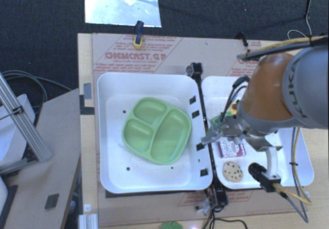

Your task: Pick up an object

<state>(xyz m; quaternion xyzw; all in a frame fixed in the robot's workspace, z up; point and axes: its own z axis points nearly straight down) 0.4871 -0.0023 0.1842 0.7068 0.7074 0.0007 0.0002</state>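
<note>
Pink packet (230, 147) sat right by gripper (220, 133) in right bin (216, 93)
cookie (233, 172) lay just beside packet; gripper's opening couldn't be told

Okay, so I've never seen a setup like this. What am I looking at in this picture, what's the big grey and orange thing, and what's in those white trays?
This is one picture, taken by a camera fixed above a bench and looking down at a slant. The big grey and orange thing is a robot arm reaching in from the right. At its end is a gripper, the tool it picks things up with. Two shallow white bins sit side by side on the bench. The left bin holds a green plate divided into compartments. The right bin holds a round cookie and, just above it in the picture, a small pink and white packet. The gripper is over the right bin, close to the packet. Whether it holds anything cannot be told from this angle.
</note>
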